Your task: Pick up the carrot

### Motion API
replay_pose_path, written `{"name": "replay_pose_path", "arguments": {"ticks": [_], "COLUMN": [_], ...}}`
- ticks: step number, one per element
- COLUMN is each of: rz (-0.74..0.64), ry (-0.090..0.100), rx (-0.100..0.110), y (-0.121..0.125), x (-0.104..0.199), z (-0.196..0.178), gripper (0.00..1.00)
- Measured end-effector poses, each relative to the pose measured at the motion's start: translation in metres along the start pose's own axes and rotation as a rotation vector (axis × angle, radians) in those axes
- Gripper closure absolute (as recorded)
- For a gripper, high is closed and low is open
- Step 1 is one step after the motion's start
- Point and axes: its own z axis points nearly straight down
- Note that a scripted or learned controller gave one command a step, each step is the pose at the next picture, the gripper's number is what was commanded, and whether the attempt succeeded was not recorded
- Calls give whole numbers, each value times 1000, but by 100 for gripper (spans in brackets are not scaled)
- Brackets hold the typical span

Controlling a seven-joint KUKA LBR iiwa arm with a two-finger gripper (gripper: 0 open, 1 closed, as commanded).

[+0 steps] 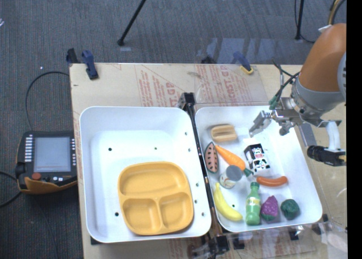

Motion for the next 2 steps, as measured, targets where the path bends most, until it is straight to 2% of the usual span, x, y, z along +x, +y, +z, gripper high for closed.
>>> {"name": "replay_pose_path", "arguments": {"ticks": [1,2], "rz": [137,367], "ry": [-3,0], "rx": [-18,-46], "y": [-9,-25], "x": [44,66], "z": [97,107], "gripper": [0,0]}}
